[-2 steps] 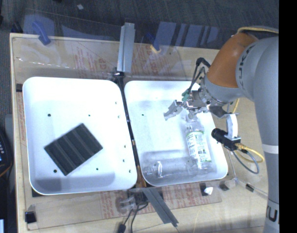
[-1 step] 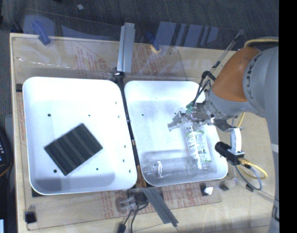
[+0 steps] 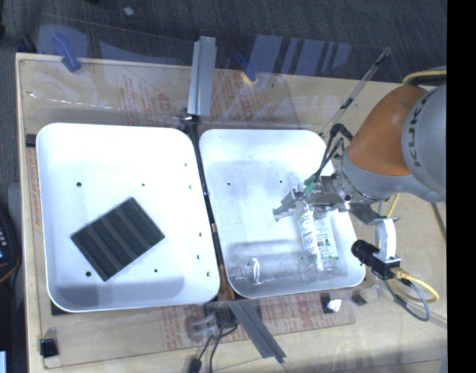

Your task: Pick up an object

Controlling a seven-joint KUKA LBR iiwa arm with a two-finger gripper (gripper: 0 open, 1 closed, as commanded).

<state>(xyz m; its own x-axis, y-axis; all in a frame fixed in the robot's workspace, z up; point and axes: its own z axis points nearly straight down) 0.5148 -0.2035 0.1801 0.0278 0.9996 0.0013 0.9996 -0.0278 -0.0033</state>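
My claw (image 3: 306,202) hovers over the white bottle (image 3: 316,235) at four o'clock in the right bin (image 3: 222,208), its state I cannot tell, so I should drop squarely astride its neck.

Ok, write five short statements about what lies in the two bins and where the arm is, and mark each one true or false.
1. A dark ribbed slab lies in the left bin. True.
2. The gripper is over the left bin. False: it is over the right bin.
3. A white labelled bottle lies in the right bin. True.
4. The clear plastic bottle lies along the right bin's far edge. False: it lies along the near edge.
5. The dark slab stands upright on its end. False: it lies flat, turned at a slant.
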